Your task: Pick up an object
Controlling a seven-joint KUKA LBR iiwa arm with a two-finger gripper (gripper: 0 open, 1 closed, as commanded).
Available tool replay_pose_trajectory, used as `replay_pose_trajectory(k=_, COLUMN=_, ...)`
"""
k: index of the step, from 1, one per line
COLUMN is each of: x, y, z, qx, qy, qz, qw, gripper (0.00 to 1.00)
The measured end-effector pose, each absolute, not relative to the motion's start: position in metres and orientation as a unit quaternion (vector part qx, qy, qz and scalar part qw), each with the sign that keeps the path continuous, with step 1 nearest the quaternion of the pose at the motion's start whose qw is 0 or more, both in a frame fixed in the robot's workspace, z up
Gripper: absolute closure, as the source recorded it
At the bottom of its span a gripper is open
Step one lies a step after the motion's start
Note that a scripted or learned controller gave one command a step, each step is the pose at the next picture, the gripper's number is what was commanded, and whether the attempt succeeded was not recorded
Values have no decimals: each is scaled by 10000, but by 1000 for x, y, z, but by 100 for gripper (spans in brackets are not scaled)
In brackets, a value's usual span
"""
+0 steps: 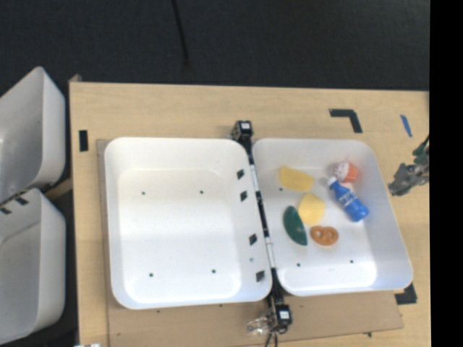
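Several small objects lie in the right bin (pixel 383 266): a flat yellow piece (pixel 296 178), a yellow block (pixel 312 208), a dark green oval (pixel 294 225), an orange ring-shaped item (pixel 324 235), a blue bottle (pixel 349 200) and a red and white item (pixel 343 170) at its upper end. My gripper (pixel 406 178) shows at the right edge of the view, just outside the right bin's rim, apart from all of the objects. Nothing is seen between its fingers.
The left bin (pixel 181 280) adjoins the right one along a central divider with black clips (pixel 255 215). The bench (pixel 181 107) surrounds both bins, with black and blue tape marks near its far right. White containers (pixel 25 208) stand off the bench at left.
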State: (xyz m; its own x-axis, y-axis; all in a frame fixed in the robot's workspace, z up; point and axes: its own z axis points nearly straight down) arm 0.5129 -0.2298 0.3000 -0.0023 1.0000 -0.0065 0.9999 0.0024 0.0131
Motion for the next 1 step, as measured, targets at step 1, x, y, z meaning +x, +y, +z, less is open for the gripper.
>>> replay_pose_trajectory(k=1, x=513, y=-230, z=303, qx=7051, qy=7091, qz=4, qw=42, gripper=100)
